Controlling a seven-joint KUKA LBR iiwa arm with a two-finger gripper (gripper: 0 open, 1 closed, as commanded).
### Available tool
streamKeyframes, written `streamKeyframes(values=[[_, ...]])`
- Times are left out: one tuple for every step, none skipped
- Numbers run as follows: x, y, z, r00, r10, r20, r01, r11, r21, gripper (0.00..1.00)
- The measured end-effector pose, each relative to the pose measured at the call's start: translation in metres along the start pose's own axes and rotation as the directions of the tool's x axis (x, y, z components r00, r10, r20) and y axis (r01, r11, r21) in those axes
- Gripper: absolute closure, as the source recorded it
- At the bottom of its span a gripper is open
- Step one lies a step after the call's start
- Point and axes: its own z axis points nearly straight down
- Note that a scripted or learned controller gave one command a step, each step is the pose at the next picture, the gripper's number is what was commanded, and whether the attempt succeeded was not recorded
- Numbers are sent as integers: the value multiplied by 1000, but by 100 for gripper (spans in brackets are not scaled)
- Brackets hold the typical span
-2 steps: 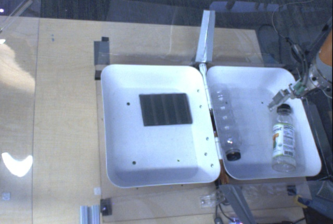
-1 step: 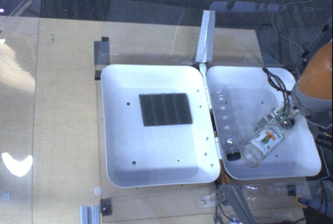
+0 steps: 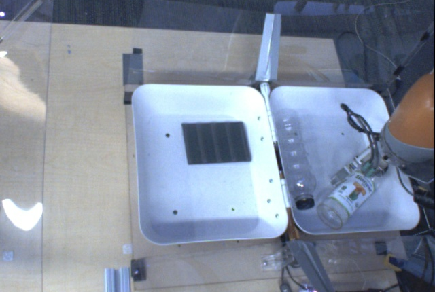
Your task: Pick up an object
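Observation:
A clear bottle with a green and white label (image 3: 347, 197) lies on its side near the front of the right bin (image 3: 319, 104). My gripper (image 3: 355, 167) sits just above and behind it, reaching in from the right under the orange band (image 3: 416, 114); it looks close to or touching the bottle's upper side. A second clear bottle with a black cap (image 3: 297, 160) lies along the right bin's left wall. In the left bin (image 3: 156, 168) a dark ribbed rectangular pad (image 3: 216, 142) lies flat near the middle.
A thin black cable (image 3: 358, 121) loops over the right bin behind the gripper. A metal divider post (image 3: 268, 46) rises at the back between the bins. The wooden bench (image 3: 75, 148) stretches away to the left.

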Motion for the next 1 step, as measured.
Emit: streamKeyframes(values=[[10,-30,-13,998,-63,-12,63,998,10,0]])
